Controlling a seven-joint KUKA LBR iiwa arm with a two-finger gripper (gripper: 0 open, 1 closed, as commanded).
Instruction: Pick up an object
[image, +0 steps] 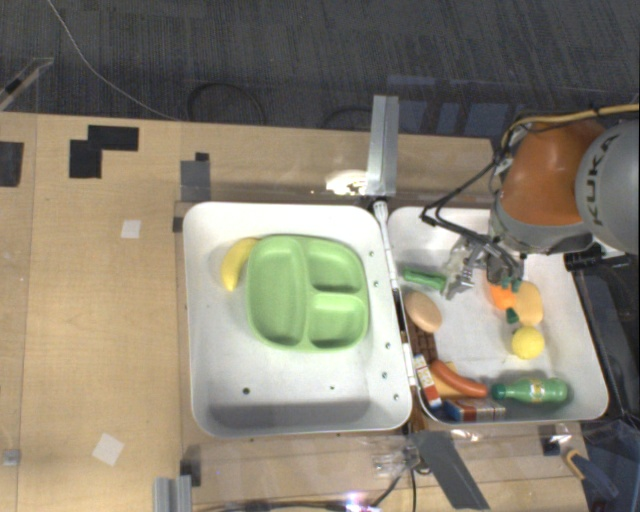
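Observation:
My gripper (482, 277) hangs low over the upper middle of the right bin (590, 350), its two silver fingers (458, 274) apart and nothing between them. Just right of and below it lie an orange carrot-like toy (501, 296) and a pale yellow piece (529, 304). A green vegetable toy (419, 277) lies to its left, by the bin's left wall. A tan egg-shaped object (425, 314) sits below that. Further down are a yellow lemon (527, 343), a green bottle (529, 390) and a red sausage (457, 379).
The left bin (215, 390) holds a green divided plate (303, 291) with a yellow banana (234, 264) at its left edge. A metal post (382, 150) stands behind the wall between the bins. Small items crowd the right bin's lower left corner (440, 405).

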